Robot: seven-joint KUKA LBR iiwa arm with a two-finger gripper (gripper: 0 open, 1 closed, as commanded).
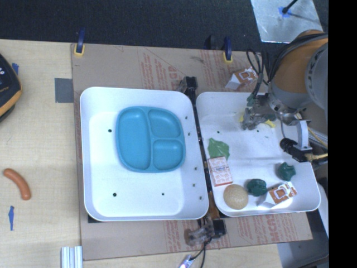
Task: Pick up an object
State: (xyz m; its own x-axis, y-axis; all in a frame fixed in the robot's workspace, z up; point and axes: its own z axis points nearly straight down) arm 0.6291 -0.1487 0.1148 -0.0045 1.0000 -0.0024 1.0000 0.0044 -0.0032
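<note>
Right bin, near edge: tan ball, dark green lumps, red-white packets; green piece mid-bin. Gripper low over far bare floor, nothing targeted beneath; jaws' opening cannot tell. Risk: closing on nothing.

arm cut off at right edge, yellow-black device cropped at left, hand blurred

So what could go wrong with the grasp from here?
The gripper sits over the upper part of the right bin, while the objects lie lower: green piece, card packet, tan ball. Closing here likely catches nothing. Ball and dark green lump crowd the lower wall, so a grasp there may knock neighbours.
</note>
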